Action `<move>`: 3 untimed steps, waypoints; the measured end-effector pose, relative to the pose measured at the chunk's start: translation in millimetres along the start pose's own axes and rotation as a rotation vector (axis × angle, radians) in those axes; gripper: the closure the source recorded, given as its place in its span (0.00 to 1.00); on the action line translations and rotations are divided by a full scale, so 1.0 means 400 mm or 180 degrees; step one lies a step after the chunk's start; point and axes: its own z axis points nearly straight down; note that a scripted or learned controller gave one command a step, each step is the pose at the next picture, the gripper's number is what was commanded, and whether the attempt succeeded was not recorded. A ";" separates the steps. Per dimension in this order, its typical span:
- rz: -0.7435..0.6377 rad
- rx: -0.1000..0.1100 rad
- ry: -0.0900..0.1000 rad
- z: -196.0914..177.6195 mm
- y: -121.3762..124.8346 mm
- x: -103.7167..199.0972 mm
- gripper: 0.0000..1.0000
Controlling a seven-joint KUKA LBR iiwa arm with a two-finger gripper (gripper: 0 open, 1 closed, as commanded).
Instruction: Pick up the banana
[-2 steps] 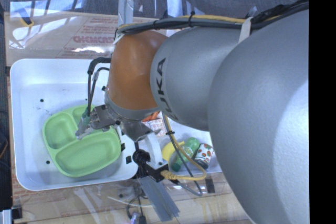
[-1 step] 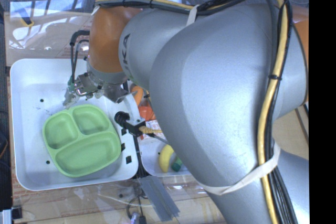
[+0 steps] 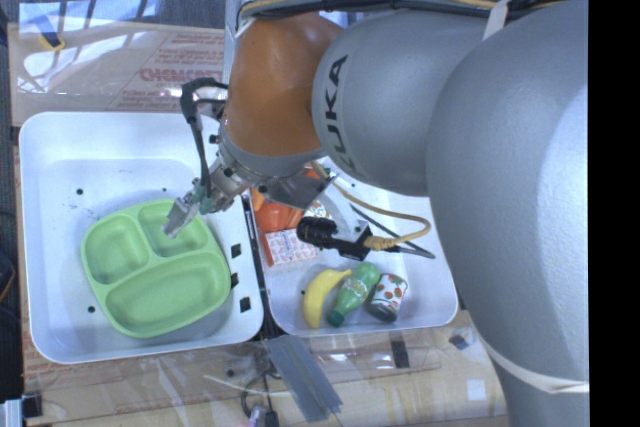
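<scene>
The yellow banana (image 3: 322,294) lies near the front of the right bin (image 3: 430,310), beside a green bottle (image 3: 353,293). My gripper (image 3: 184,214) hangs over the left bin (image 3: 50,215), just above the upper right compartment of the green divided plate (image 3: 155,273). Nothing shows between its fingers, and its jaws are too small and blurred to read. The banana is well to the right of the gripper, across the wall between the bins.
A small can with red spots (image 3: 387,295) lies right of the bottle. An orange item (image 3: 280,213) and a printed box (image 3: 290,245) sit behind the banana, partly under the arm. The big grey arm covers most of the right bin.
</scene>
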 end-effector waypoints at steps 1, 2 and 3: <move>0.0062 -0.0012 -0.0005 -0.147 0.043 -0.103 0.00; -0.0901 0.0000 0.0000 -0.007 -0.053 0.028 0.00; -0.1704 -0.0026 -0.0020 0.272 -0.087 0.113 0.00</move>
